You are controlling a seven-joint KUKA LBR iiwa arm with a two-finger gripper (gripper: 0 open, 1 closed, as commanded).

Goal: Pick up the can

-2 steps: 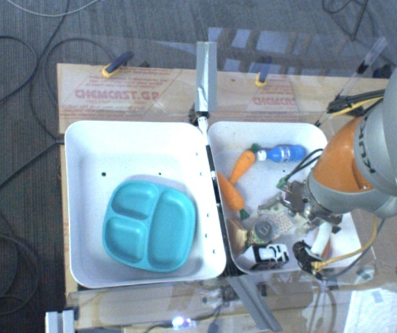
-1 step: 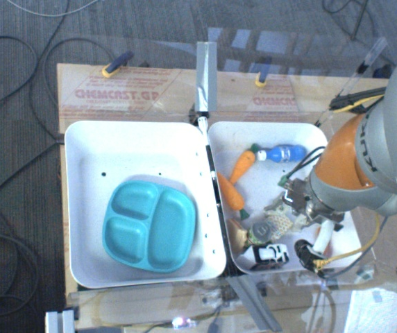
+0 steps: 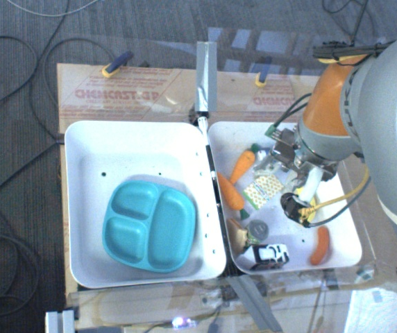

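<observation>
Camera view: white bins (image 3: 80,186) on cardboard-topped bench (image 3: 136,96).

**Faint red lettering on the board, little else legible**

The brown board (image 3: 150,96) under the two bins carries red printed lettering along its far edge. Behind the left bin (image 3: 80,186) it runs as one long word, seemingly reversed, too washed out to spell with confidence. A second, shorter stretch of the same red print (image 3: 276,100) sits behind the right bin (image 3: 351,245), partly hidden by the arm (image 3: 337,103), also unreadable. The small green patterned packet (image 3: 263,189) in the right bin shows a print, but no letters can be made out.
</observation>
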